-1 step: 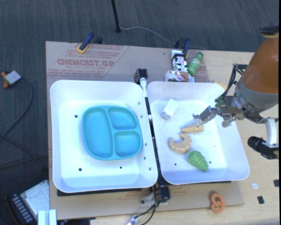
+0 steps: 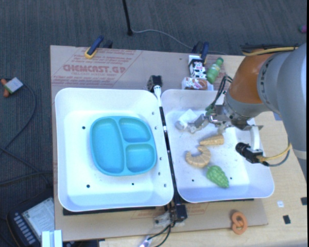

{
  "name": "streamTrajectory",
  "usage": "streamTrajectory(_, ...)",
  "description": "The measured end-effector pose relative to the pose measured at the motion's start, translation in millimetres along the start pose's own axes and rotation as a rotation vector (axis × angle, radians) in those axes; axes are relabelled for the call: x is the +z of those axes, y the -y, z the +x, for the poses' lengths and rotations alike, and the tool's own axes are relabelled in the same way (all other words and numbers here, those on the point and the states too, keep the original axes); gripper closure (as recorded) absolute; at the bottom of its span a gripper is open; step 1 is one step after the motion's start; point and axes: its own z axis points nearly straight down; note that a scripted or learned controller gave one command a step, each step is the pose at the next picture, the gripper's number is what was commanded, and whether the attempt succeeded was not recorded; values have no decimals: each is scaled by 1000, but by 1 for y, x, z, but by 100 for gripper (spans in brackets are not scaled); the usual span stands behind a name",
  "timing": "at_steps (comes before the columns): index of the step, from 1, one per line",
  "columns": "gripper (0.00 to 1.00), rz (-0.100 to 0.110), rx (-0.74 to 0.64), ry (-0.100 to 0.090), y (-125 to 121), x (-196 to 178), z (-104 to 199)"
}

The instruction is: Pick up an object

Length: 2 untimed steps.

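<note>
Your arm [image 2: 268, 86] reaches in from the right, the hand [image 2: 208, 119] low in the right bin [image 2: 257, 189]; you cannot tell its grip. A croissant [image 2: 198, 158] lies just below it.

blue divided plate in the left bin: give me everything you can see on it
The sky-blue plastic-looking divided plate lies flat, face up, on the floor of the left shallow white bin, roughly centred. It is a rounded rectangle, slightly skewed to the bin walls, with three compartments: one large on the view's left, two smaller stacked on the right, split by raised ridges. Its surface looks smooth and matte. It touches the bin floor alone.
</note>
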Motion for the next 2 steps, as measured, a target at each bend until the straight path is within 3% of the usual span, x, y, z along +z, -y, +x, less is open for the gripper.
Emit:
streamTrajectory(1,0,3,2,1,66,-1,0)
streamTrajectory(2,100,1,3,3,66,-10,-1)
